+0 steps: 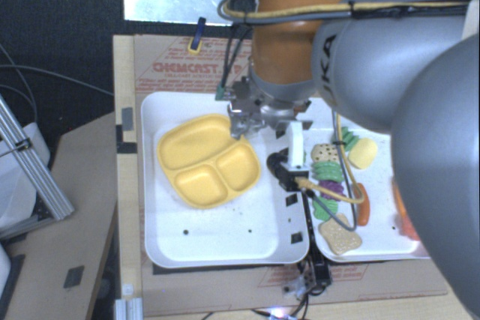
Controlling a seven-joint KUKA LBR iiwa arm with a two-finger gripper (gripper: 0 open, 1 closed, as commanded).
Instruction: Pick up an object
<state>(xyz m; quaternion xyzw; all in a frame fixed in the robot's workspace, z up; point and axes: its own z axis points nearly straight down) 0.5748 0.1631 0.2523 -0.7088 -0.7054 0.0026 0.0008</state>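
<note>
A yellow three-compartment plate [206, 161] lies in the left white bin [161, 236], toward its back. My gripper [240, 122] hangs under the orange wrist band, right at the plate's far right rim, low over the bin. The arm's bulk hides the gripper's tips. The right bin [375, 249] holds toy foods: a dotted cracker [324, 154], a yellow lemon [364, 154], green and purple vegetable pieces [328, 183], an orange carrot [363, 210] and a slice of toast [341, 240].
The big grey arm covers most of the right bin and the view's right side. A cardboard sheet [172, 67] lies under both bins. The front half of the left bin is bare white floor with a few dark specks.
</note>
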